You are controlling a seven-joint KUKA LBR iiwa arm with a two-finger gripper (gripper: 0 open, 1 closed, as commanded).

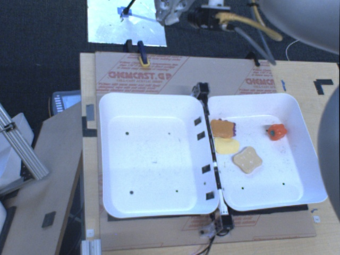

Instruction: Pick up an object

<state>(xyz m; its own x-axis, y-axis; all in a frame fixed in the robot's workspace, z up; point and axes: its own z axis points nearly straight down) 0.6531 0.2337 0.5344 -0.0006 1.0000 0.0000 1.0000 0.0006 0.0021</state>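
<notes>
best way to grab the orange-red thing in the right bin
Probably straight from above, closing across the narrow middle of the orange-red object. It lies alone near the far right part of the right bin, well apart from the toast-shaped piece and the yellow disc, so fingers have room on both sides. Its exact shape is too small to tell.

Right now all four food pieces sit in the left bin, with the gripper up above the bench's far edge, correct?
Not quite. In the camera view the toast slice, yellow piece, orange-brown piece and red piece sit in the right bin, not the left. The gripper is indeed above the far edge.
</notes>
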